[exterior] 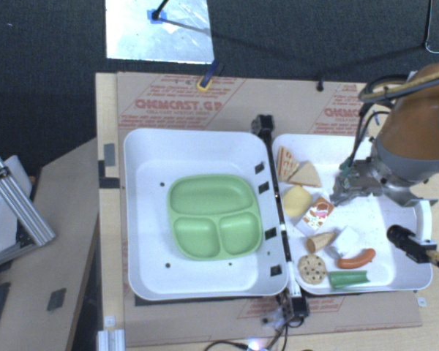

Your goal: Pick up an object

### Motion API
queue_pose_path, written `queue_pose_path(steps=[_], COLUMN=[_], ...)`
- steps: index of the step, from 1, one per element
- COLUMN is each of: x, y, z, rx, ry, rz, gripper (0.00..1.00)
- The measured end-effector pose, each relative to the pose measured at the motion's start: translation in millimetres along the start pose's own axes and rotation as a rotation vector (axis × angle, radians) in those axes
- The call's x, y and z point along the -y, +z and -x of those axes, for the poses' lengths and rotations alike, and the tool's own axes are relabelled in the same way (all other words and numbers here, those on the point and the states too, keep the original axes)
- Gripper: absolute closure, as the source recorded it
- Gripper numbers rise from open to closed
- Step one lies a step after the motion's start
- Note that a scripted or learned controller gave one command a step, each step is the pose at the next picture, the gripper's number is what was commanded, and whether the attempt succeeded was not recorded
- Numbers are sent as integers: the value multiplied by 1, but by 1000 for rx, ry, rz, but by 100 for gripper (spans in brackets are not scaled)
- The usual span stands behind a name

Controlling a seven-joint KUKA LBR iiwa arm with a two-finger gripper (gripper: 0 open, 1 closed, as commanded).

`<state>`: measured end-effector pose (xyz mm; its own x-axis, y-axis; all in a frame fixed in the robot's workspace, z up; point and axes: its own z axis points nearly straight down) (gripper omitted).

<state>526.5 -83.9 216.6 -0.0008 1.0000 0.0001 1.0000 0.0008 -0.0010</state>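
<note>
On the tan bench (pixel 168 97) above dark carpet (pixel 44 64), the end effector (pixel 342 189) hovers, grip state unclear.

right bin (pixel 406 273) | toy foods: sausage (pixel 356 257), cookie (pixel 312 268), cheese wedge (pixel 296 200) | lying loose

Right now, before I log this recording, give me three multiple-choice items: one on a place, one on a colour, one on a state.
1. Where does the green divided tray lie?
A. left bin
B. right bin
C. on the bench outside the bins

2. What colour is the sausage in the right bin?
A. blue
B. red-orange
C. white

3. What lies in the tray's compartments?
A. nothing
B. a cookie
C. a cheese wedge

Answers:
1. A, the tray sits inside the left bin.
2. B, it lies red-orange just above the green bean.
3. A, all three compartments show bare green; the cookie and cheese wedge lie in the right bin.
</note>
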Motion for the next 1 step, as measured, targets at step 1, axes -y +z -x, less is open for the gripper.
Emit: queue_pose_path(steps=[1], x=[-4], y=[-2], z=[-15], rx=[0], ry=[-5], rz=[2], gripper=[100])
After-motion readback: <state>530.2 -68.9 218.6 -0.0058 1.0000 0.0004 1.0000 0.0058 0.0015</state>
